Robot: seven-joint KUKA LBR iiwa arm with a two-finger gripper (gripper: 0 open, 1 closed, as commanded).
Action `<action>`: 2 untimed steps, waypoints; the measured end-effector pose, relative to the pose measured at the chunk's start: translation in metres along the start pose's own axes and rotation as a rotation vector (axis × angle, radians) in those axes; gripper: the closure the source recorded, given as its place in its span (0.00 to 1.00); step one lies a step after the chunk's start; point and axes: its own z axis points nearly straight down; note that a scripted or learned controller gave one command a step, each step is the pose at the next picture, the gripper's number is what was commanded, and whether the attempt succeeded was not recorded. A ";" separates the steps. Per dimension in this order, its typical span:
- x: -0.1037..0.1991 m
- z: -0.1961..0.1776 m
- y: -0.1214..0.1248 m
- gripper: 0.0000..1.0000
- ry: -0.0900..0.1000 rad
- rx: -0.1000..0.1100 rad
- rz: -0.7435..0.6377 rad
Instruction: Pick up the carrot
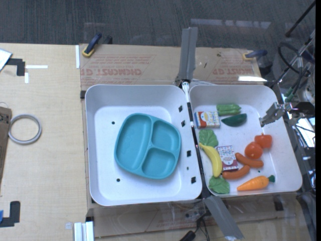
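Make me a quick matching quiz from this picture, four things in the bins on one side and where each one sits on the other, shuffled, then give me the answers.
Things:
1. carrot
2. banana
3. blue plate
4. pincer

Places:
A. in the left bin
B. near corner of the right bin, by its front wall
C. over the right bin's right side, above the tomatoes
D. along the left side of the right bin

Pairs: 1-B, 2-D, 3-A, 4-C

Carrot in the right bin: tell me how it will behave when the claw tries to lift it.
The carrot looks like smooth moulded plastic, so probably stiff, light and somewhat slippery. Its round tapered body lies on its side, so it may roll or pivot if nudged off-centre. It sits near the right bin's front wall, close to a sausage, which may crowd the claw.
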 end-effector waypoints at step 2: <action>0.006 0.124 -0.031 1.00 0.002 0.004 -0.048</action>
